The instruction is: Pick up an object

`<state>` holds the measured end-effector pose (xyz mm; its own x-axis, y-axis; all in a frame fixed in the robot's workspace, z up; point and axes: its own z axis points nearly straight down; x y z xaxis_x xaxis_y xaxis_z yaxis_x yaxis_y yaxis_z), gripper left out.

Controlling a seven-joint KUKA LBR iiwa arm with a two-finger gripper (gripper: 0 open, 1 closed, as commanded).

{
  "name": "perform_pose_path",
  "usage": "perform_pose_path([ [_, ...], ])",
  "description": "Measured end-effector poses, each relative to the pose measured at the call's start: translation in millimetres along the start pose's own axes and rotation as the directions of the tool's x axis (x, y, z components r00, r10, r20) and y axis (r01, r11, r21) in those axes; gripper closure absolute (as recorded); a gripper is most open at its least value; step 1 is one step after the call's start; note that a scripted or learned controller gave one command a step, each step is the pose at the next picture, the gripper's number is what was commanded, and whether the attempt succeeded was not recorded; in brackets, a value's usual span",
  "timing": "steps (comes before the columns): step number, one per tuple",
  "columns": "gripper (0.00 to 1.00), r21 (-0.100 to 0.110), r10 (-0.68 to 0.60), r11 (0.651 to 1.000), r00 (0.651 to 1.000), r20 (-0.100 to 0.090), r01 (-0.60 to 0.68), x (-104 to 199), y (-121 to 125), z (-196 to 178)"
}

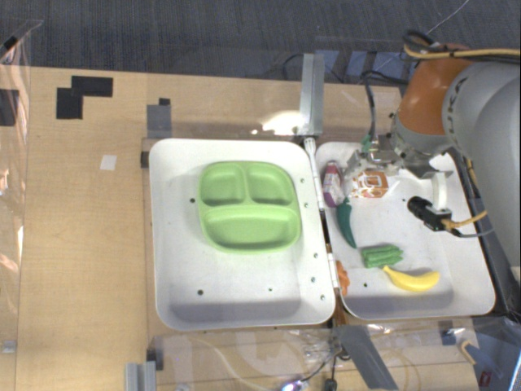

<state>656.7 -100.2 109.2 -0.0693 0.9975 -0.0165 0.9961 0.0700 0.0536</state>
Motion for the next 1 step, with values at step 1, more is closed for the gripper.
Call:
perform_pose_path([
  [1, 1.00, -0.006, -0.009, 1.000, 1.000, -0.010, 0.009, 8.5, 4.4, -13.2],
])
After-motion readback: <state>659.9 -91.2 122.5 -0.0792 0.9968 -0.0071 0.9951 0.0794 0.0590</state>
